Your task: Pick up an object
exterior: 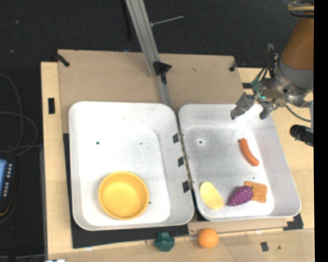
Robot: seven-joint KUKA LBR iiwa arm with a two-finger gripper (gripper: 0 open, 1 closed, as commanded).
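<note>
In the right bin lie an orange sausage-shaped piece, a yellow oval piece, a purple grape bunch and an orange block touching the grapes. My gripper hovers over the bin's far right corner, above and behind the sausage piece. Its two fingers stand apart, open, with nothing between them.
The left bin holds a yellow bowl near its front. An orange ball and a green object rest on the bench in front of the bins. A slanted metal pole rises behind the bins' divide.
</note>
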